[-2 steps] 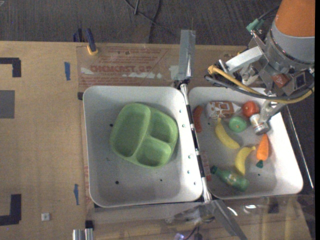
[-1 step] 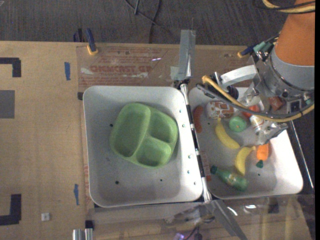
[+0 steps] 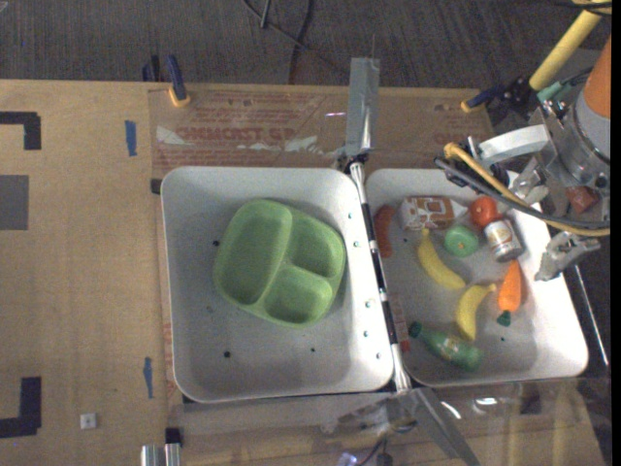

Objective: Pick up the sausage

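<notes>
The sausage [image 3: 385, 230] is a short reddish-brown link lying lengthwise against the left wall of the right bin [image 3: 563, 352]. My gripper [image 3: 561, 251] hangs over the bin's right edge, far to the right of the sausage, beside the can [image 3: 502, 239] and the carrot [image 3: 510, 289]. Cables and the wrist body cover much of it. Nothing shows in its grasp.
The right bin also holds a small carton [image 3: 427, 212], a tomato [image 3: 483, 210], a green round piece [image 3: 461, 241], two bananas [image 3: 439, 263] [image 3: 473, 309] and a green bottle [image 3: 446, 346]. A green divided plate [image 3: 281, 260] lies in the left bin [image 3: 194, 348].
</notes>
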